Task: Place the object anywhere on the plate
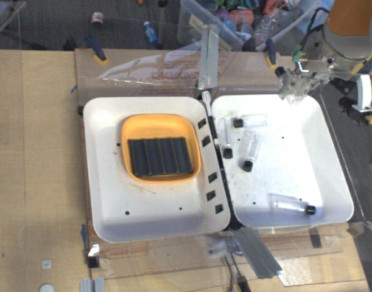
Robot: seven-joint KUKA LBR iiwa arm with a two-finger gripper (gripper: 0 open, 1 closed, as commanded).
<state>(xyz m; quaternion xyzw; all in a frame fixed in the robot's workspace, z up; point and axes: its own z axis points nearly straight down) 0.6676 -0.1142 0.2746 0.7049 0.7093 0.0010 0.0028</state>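
Two white bins [112, 218] on bench [27, 163]

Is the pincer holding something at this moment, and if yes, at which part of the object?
It cannot be told. The pincer hangs over the far edge of the right bin, and something clear blurs there. Four clear tubes, such as one tube, lie in that bin.

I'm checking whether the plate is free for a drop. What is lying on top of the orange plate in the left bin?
A dark ribbed rectangular block lies flat on the orange plate, covering most of its middle. The plate's surface under the block is hidden, so anything beneath it cannot be seen.
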